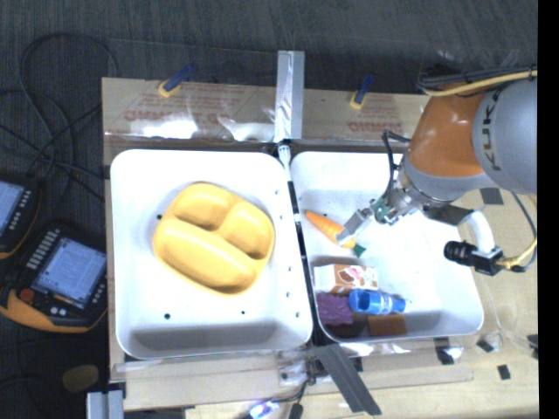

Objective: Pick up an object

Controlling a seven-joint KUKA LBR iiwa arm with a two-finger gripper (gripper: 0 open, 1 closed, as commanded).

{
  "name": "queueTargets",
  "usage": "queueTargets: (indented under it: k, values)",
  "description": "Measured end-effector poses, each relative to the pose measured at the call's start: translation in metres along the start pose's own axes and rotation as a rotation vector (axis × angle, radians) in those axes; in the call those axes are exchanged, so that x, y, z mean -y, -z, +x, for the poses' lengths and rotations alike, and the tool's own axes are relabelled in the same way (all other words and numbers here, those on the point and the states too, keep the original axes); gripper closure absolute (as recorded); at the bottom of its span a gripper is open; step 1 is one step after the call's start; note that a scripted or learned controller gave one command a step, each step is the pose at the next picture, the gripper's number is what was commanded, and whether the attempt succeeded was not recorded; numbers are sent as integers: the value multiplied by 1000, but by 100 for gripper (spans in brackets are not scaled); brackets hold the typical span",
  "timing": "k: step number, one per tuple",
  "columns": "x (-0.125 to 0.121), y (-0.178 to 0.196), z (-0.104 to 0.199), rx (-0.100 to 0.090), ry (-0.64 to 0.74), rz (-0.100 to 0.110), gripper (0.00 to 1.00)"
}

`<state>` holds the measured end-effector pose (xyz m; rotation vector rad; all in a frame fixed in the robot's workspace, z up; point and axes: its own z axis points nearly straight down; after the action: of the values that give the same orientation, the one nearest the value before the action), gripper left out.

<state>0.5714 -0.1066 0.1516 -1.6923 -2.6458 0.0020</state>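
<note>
The gripper (pixel 353 228) reaches down beside the carrot's (pixel 327 226) leafy end in the right bin (pixel 437 260); I cannot tell its jaw state. One carrot lies there, long axis slanting from upper left down to right. Two white bins sit on a wooden bench (pixel 515 347) above dark carpet (pixel 131 16), the left bin (pixel 140 321) holding one yellow bread-shaped toy (pixel 213 236).

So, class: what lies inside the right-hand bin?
The right-hand bin holds an orange carrot by the gripper, plus a blue bottle, a white packet, a purple item and a brown block. Anything beneath that pile is covered.
</note>
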Motion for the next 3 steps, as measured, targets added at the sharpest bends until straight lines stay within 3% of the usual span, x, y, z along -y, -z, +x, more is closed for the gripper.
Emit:
queueTargets:
  k: [1,2,3]
  values:
    - [15,-62,0,1,-244,-8,0]
    - [14,-52,-1,2,-244,-10,100]
    - [-1,-61,-8,2,-279,-9,100]
